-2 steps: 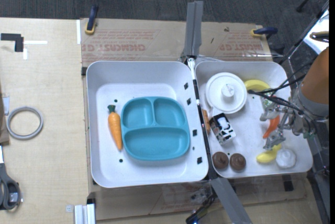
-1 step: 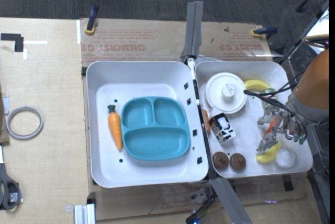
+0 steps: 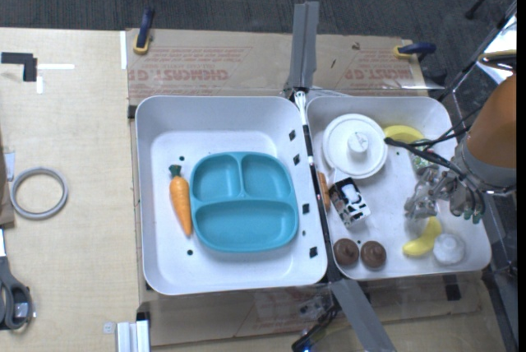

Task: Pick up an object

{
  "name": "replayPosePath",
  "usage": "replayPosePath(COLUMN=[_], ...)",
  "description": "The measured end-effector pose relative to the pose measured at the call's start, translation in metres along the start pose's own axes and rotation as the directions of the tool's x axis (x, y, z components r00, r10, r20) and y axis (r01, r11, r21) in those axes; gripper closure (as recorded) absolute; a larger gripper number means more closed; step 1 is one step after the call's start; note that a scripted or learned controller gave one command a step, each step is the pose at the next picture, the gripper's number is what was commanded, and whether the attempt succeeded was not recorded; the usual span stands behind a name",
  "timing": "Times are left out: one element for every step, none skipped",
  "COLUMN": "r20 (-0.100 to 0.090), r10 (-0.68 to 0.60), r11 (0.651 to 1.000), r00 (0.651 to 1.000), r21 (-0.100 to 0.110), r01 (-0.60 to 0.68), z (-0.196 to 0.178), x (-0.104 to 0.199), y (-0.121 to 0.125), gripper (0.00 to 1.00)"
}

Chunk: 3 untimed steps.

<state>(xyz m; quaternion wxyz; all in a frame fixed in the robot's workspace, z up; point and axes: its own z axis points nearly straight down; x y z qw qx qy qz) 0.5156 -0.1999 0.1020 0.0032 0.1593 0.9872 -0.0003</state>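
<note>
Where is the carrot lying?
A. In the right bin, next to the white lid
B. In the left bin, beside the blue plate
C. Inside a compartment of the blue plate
B: the carrot lies on the left bin floor, just left of the blue plate.

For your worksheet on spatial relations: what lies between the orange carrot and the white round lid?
In the camera view, the blue divided plate lies between the carrot and the lid.

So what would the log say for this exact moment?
stage: reaching | gripper: low in right bin, above banana | held: nothing seen | left bin: carrot beside blue tray
</note>
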Motion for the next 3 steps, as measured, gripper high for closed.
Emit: replayPosePath(r20=[0.0,0.004,-0.002], r10=[0.0,-0.002,-0.139], r11=[1.0,1.0,0.99], r00=[1.0,1.0,0.99], r21=[0.0,0.0,-0.001], r01=[0.0,0.002,0.139], z=[0.0,-0.01,-0.148], x=[0.0,-0.002,0.004], y=[0.0,0.0,0.056], gripper=[0.0,1.0,1.0])
